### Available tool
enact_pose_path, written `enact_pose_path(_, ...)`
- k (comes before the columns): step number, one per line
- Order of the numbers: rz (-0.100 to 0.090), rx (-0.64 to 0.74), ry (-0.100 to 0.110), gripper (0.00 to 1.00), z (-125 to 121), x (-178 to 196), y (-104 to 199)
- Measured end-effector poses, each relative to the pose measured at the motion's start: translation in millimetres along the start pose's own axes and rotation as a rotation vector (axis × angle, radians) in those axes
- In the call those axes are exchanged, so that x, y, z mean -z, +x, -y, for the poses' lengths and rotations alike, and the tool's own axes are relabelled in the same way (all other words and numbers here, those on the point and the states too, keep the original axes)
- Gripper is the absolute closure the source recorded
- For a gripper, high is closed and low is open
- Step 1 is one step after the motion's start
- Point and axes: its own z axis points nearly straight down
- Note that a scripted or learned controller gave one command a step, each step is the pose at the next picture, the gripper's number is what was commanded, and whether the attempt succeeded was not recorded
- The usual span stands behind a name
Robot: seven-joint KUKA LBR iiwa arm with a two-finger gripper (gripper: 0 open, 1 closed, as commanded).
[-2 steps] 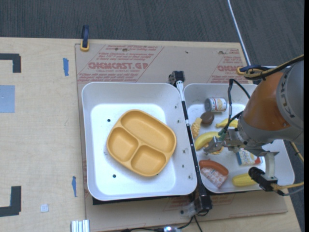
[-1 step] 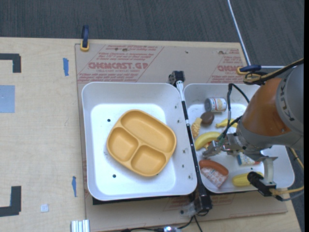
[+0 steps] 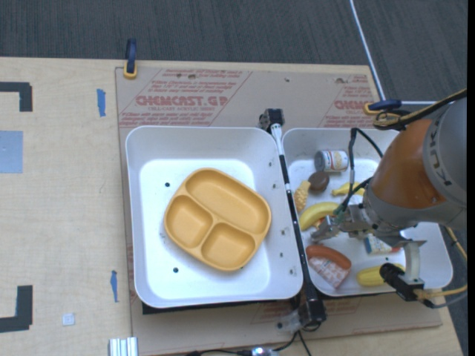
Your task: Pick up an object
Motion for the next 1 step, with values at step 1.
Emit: enact_pose_path(1, 0.0, 0.0, -0.002, 0.0, 2.8, 0.2, 0.5)
